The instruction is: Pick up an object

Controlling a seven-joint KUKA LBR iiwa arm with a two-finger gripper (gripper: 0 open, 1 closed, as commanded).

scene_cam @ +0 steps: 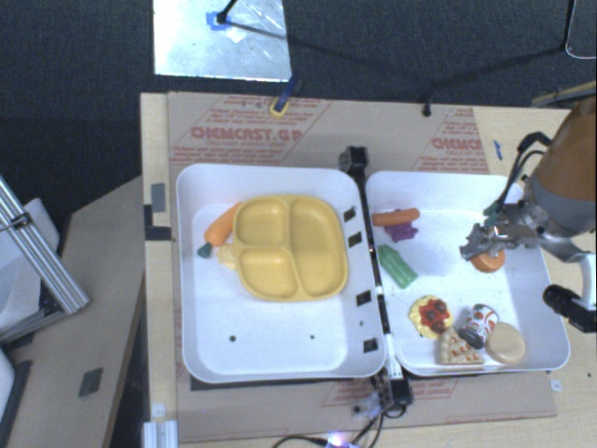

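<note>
Two white bins are sitting side by side on the counter [233, 124]. Gripper [482, 245] is hovering in the right bin [560, 348], right over an orange thing [489, 262]; can't tell how it's set.

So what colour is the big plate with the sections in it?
Yellow. The plate shows best in the camera view, sitting in the left bin.

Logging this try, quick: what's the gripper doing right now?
Gripper: over the orange object in the right bin; grip cannot be told.
</note>
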